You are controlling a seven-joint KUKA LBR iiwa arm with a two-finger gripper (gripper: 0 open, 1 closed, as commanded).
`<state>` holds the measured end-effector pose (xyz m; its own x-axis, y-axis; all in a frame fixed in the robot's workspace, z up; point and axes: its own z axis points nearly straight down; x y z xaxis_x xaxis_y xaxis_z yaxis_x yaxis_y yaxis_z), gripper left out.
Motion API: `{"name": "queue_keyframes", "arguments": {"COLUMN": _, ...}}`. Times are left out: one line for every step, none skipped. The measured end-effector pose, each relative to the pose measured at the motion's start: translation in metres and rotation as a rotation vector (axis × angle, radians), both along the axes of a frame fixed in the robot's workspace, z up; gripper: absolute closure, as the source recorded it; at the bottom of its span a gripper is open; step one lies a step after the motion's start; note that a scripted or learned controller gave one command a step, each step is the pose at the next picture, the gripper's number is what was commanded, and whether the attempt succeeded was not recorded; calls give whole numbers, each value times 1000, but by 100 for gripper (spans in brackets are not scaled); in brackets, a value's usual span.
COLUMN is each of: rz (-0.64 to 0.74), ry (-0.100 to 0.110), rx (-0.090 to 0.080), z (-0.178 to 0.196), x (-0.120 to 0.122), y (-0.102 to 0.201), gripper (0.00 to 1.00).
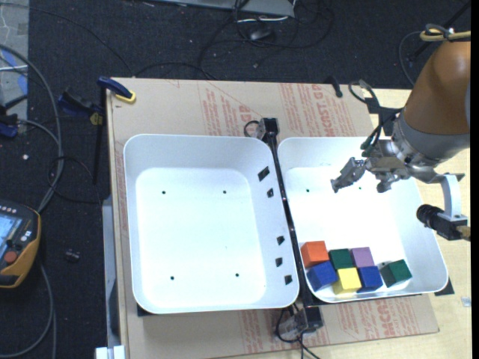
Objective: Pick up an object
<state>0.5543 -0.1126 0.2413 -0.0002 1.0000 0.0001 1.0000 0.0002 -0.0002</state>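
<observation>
Several small blocks lie clustered at the near edge of the right bin (419, 223): an orange one (315, 252), a dark green one (342, 259), a purple one (362, 256), a blue one (322, 275), a yellow one (349, 279), another blue one (370, 277) and a green one (395, 272). My gripper (364, 182) hangs over the far part of the right bin, well back from the blocks. Its fingers are spread open with nothing between them.
The left bin (150, 200) sits beside the right one, with a black divider strip (283, 208) between them. Both rest on a brown board (224, 103). Cables and a blue-yellow clamp (116, 90) lie off the board's far left corner.
</observation>
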Motion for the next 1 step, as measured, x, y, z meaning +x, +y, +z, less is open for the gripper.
{"name": "queue_keyframes", "arguments": {"rz": -5, "ry": 5, "rx": 0, "z": -47, "x": -36, "y": -48, "gripper": 0}}
